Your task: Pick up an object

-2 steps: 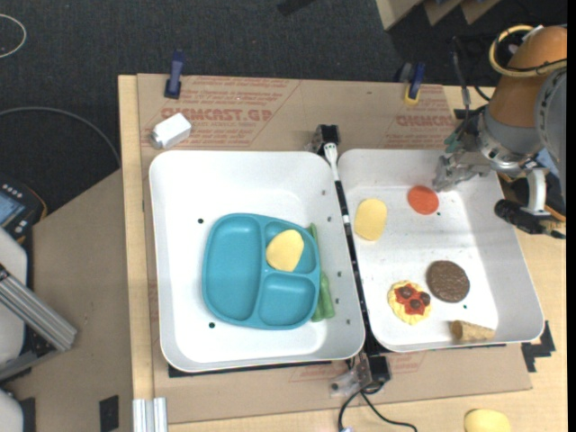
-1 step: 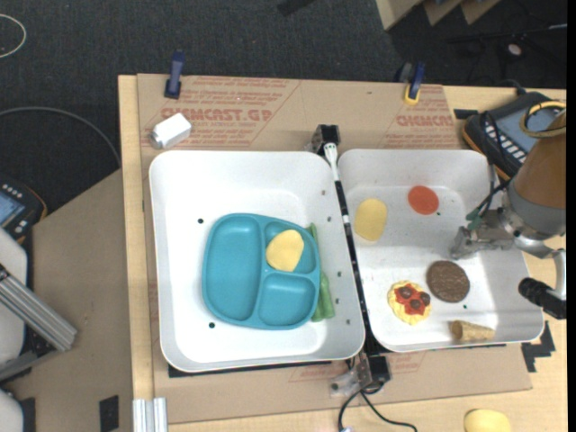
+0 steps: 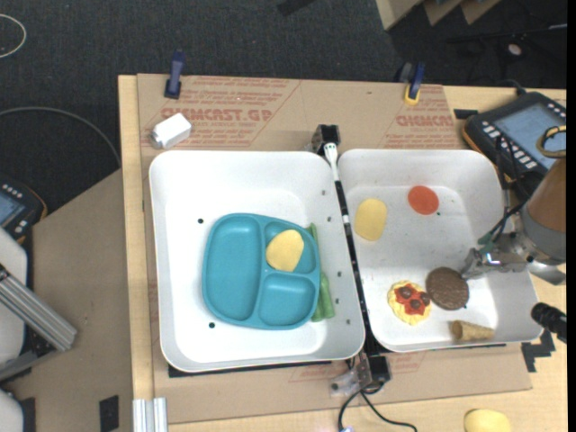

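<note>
The right bin point(image 3: 450, 165) holds several toy foods: a pale yellow oval point(image 3: 370, 219), a red-orange disc point(image 3: 424, 199), a brown disc point(image 3: 446, 288), a yellow piece with red spots point(image 3: 409, 301) and a tan wedge point(image 3: 470, 331). My gripper point(image 3: 477, 263) reaches in from the right, low over the bin floor. It sits just up and right of the brown disc, close to its edge. In the left bin point(image 3: 175, 241), a blue divided tray point(image 3: 236, 273) carries a yellow piece point(image 3: 285, 250) in its upper right compartment. A green strip point(image 3: 322, 297) lies along the tray's right side.
A divider with a black cable point(image 3: 342, 214) separates the bins. On the cardboard behind them lie a white block point(image 3: 171, 130) and two blue clamps point(image 3: 174, 75) point(image 3: 413, 81). A control pendant point(image 3: 517, 133) sits at the far right, and a yellow object point(image 3: 486, 419) lies off the bench front.
</note>
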